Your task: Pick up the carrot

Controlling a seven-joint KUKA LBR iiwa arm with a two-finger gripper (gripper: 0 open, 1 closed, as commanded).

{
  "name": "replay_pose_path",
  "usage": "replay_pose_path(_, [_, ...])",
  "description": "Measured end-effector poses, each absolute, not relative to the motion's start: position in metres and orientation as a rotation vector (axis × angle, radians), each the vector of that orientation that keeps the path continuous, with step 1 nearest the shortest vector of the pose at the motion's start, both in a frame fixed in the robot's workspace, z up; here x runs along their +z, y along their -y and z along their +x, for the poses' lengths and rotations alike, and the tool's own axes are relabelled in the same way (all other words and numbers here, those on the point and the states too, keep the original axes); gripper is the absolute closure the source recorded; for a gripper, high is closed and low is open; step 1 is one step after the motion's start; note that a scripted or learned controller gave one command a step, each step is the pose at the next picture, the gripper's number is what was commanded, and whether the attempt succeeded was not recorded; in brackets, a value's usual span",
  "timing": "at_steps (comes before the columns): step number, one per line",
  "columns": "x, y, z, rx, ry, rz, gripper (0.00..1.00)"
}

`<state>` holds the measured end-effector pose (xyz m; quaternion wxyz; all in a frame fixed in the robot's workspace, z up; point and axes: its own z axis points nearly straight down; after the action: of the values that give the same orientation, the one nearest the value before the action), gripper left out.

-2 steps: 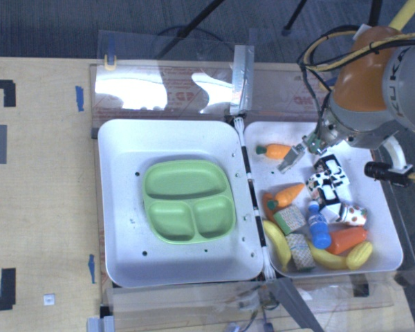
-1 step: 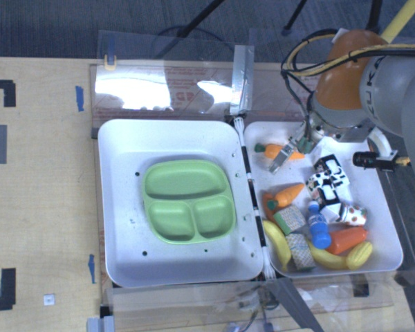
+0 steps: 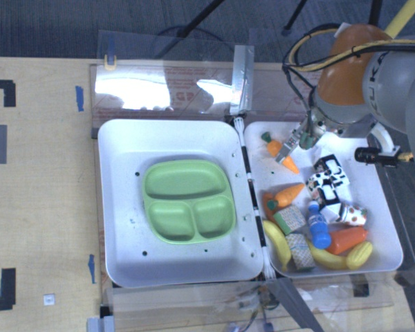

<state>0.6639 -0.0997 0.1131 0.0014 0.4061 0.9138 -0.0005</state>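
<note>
Two bins [image 3: 124, 144] side by side, centre of frame. Left one holds a green divided tray [image 3: 189, 200]; right one holds the clutter.

Carrot [image 3: 288, 155]: small toy, orange body w/ green top, upper left of the right bin. It looks lifted off the floor, tilted, tip pointing down-right. A second orange piece w/ green end [image 3: 288, 196] lies lower, mid-bin, next to a green-grey block [image 3: 291, 220]; could also be a carrot, can't settle which from this angle.

Gripper [image 3: 301, 142]: upper part of right bin, arm coming in from upper right of frame. Fingers appear clamped on the upper carrot, which sits between them at its thick end; contact pts too small to see cleanly.

Handling (judgement):
- Prob. light plastic or foam, stiff, no real fragility.
- Tapered and smooth, so likely slippery; a pinch near the tip would tend to squirt it out.
- Best hold: across the thick part just below the green top, fingers square to the long axis.
- Current hold seems near that end but off-axis, so the carrot may swing or rotate on lift.

Other items, lower right of frame: black-and-white cow toy [image 3: 328, 178], blue bottle [image 3: 319, 232], two bananas [image 3: 277, 244], red-orange piece [image 3: 346, 239]. All well apart from the gripper, no snag risk on a straight lift.

Bin wall [image 3: 243, 164] just left of the carrot; keep the lift vertical.
</note>
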Motion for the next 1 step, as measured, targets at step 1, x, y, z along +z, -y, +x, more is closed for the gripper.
replay_pose_path(1, [0.1011,0.1225,0.6496,0.002,-2.928,1.126,1.0])
